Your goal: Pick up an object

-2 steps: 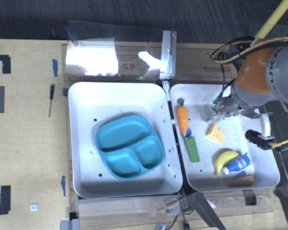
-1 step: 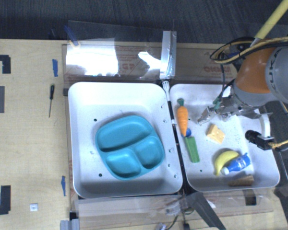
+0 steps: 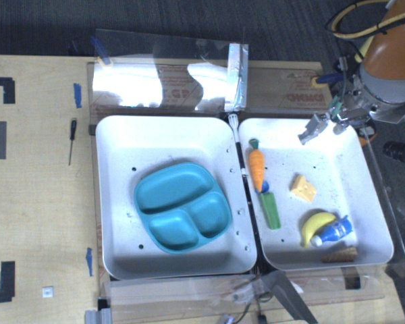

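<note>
Grey tool (image 3: 315,128) over right bin (image 3: 371,181) corner, fingers' state unclear; brown object (image 3: 340,254) indistinct.

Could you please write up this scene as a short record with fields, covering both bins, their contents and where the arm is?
left bin: holds a blue divided tray
right bin: holds the loose items
carrot: along the right bin's left wall, green top pointing away from the camera
green stick: just below the carrot
cheese wedge: middle of the right bin
banana: near the front, touching a blue and white item
brown piece: at the front wall
gripper: over the right bin's back right corner, holding nothing
</note>
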Motion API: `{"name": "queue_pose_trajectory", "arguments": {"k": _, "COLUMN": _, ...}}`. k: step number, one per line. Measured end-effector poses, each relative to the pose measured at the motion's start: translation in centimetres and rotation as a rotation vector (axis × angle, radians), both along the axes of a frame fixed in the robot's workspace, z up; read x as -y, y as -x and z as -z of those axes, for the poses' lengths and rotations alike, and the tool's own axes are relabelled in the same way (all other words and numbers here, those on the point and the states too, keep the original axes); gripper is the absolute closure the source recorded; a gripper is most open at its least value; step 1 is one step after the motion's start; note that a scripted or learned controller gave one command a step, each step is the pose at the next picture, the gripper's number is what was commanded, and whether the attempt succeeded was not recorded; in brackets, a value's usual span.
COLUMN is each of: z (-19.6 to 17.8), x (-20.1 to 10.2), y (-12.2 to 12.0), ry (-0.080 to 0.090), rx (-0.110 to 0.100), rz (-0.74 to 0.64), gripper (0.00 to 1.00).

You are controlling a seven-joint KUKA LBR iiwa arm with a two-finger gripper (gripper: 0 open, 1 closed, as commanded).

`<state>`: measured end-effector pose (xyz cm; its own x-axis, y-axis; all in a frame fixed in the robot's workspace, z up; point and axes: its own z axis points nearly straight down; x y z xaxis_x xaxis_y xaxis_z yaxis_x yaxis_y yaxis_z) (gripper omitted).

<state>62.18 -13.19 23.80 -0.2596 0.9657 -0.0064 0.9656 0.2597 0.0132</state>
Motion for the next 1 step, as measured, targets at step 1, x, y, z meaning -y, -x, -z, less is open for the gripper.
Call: {"name": "queue_pose_trajectory", "arguments": {"k": 1, "z": 11.65, "x": -0.39, "y": 2.42, "ry": -0.004, "rx": -0.023, "rz": -0.03, "gripper": 0.0}}
